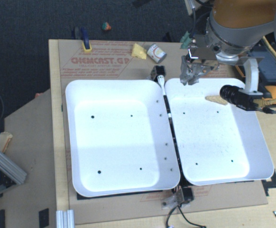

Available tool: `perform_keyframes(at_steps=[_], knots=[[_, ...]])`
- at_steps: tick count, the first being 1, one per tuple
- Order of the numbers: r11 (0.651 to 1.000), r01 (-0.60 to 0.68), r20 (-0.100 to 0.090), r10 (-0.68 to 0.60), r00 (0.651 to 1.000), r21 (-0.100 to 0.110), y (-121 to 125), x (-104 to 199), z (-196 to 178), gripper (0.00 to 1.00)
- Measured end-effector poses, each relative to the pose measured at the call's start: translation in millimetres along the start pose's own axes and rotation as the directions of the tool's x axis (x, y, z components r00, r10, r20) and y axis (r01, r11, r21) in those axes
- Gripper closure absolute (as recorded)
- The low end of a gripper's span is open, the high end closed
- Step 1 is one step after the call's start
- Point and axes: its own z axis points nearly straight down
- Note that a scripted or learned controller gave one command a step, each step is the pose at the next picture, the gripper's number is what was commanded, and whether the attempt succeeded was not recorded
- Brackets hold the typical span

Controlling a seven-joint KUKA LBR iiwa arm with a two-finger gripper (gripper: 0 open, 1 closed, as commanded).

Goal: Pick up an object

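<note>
One brown board-topped desk (pixel 105 63) with red print carries everything. Two shallow white plastic bins sit on it side by side, touching along their inner rims: the left bin (pixel 114 137) and the right bin (pixel 214 146). The grey arm with the orange band (pixel 242 13) reaches in from the upper right. Its gripper (pixel 191 77) hangs over the far left corner of the right bin, close to the rim; whether it is clenched or released cannot be told, and nothing shows in its grasp. A flat tan sliver (pixel 215 99) lies in the right bin near the far rim, apart from the gripper and to its right. On the desk behind the bins lie a yellow lump (pixel 139 51) and, just beside it, a small white-grey box (pixel 156 53). A blue and yellow clamp (pixel 85 41) sits at the far left edge.
</note>
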Motion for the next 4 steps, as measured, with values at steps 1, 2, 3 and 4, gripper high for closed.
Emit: perform_keyframes(at_steps=[1, 2, 3, 4], knots=[[1.000, -0.012, 0.001, 0.012, 1.000, -0.012, -60, -102, -27, 1.00], [1.000, 0.004, -0.002, -0.004, 1.000, -0.031, -83, -69, -154, 1.00], [1.000, 0.000, -0.001, 0.000, 1.000, 0.005, -50, -49, 39, 1.00], [0.999, 0.004, -0.003, -0.004, 1.000, -0.035, -39, -28, -133, 1.00]])
